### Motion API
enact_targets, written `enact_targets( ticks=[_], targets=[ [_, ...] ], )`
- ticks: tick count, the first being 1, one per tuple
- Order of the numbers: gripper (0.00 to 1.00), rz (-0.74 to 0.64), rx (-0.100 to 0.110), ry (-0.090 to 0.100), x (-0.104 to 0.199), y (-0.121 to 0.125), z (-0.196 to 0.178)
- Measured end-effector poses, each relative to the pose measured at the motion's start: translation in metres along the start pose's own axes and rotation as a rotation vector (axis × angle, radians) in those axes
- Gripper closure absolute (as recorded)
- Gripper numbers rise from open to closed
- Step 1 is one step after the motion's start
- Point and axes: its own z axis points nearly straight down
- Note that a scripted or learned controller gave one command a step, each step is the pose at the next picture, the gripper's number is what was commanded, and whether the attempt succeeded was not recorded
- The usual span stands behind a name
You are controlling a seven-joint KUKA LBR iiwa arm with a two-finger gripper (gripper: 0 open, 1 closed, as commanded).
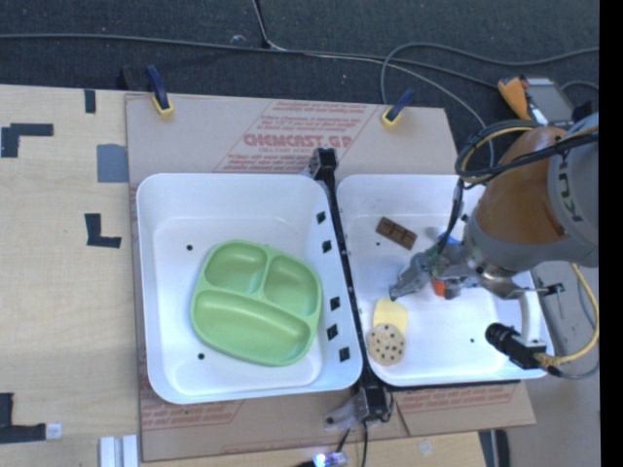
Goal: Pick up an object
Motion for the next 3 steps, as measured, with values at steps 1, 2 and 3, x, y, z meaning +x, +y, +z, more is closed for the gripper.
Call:
enact_targets(
  ticks=[1, 2, 3],
  targets=[
    [0.0, -0.001, 0.0, 0.001, 0.005, -0.004, 0.045],
    [1.0, -0.002, -0.003, 0.001, 0.005, -0.003, 0.032],
    [1.0, -0.001, -0.011, -0.002, -0.001, 0.003, -0.027]
  ],
)
